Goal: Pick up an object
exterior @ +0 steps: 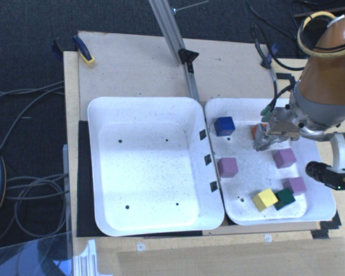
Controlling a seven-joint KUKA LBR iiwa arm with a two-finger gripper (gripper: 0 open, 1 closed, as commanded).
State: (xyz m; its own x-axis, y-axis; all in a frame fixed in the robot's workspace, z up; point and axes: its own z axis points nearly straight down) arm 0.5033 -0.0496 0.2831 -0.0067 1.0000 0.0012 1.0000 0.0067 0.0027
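Claw (268, 138): low over the right bin (310, 214), at about 1 o'clock from that bin's middle; whether it is open or closed I cannot tell from this slanted view, and I see no block held in it. An orange block (255, 132) peeks out at its 9 o'clock side, touching or just beside it, mostly hidden by the arm (325, 79).

Progress, as I judge it: nothing lifted yet. The claw has been brought down near a candidate, most likely the orange block; closing on it and raising it remain.

Contents, listed from the near edge of the bench to the far edge:

1. Right bin, near rim, about 6 o'clock: yellow block (265, 199), with a green block (285, 199) touching it at its 3 o'clock.
2. Right bin, 4 o'clock: purple block (295, 185), just beside the green one.
3. Right bin, 9 o'clock, close to the wall shared with the other bin: a second purple block (227, 167), standing apart.
4. Right bin, 3 o'clock: a third purple block (283, 157), just below the claw.
5. Right bin, 11 o'clock: blue block (224, 126), well apart from the claw.
6. Left bin (103, 131): white and speckled, no blocks in it.
7. Far end of the bench: a slanted metal rail (169, 27) at 12 o'clock and a blue-and-yellow clamp (83, 49) at 10 o'clock.
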